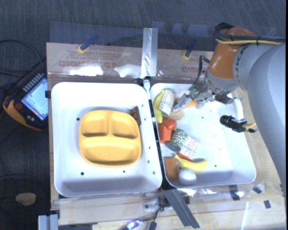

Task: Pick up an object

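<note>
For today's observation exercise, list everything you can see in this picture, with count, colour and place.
bins: 2, white, side by side on the bench
divided plate: 1, yellow, left bin
bananas: 2, yellow, right bin, one far, one near
cup: 1, red-orange, right bin by the divider
patterned packets: 2, right bin
ball: 1, white, right bin's near edge
handheld screen: 1, orange-cased, floor left
arm: 1, grey with orange band, right
pincer: 1, over right bin's far end

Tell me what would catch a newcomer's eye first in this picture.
The big yellow divided tray sits in the left bin. The right bin holds a jumble along its left side, including a banana and a red object. The grey arm with its orange band reaches in at upper right.
</note>
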`<state>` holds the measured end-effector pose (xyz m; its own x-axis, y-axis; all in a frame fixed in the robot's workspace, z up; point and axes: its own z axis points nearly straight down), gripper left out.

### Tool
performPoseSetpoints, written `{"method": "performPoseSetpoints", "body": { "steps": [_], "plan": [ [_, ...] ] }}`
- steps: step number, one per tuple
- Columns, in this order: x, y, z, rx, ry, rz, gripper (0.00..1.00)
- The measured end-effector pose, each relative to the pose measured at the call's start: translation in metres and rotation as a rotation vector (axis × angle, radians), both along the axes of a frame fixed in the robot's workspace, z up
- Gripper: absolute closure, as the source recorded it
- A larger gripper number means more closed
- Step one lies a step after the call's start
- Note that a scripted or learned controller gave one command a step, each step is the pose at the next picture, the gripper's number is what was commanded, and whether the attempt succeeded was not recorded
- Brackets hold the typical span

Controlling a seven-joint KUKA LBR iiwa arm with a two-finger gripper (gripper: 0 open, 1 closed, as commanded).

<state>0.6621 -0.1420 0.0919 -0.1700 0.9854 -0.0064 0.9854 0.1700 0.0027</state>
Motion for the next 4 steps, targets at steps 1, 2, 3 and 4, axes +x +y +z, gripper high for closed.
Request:
{"method": "performPoseSetpoints", "body": {
  "steps": [1, 2, 3, 4],
  "plan": [
    [-0.075, 0.013, 0.001, 0.001, -0.013, 0.208, 0.0],
    [-0.097, 0.041, 0.024, 0.008, 0.003, 0.206, 0.0],
    [-0.104, 0.022, -0.002, 0.002, -0.006, 0.472, 0.0],
    [-0.136, 0.032, -0.001, 0.001, -0.015, 0.241, 0.0]
  ]
}}
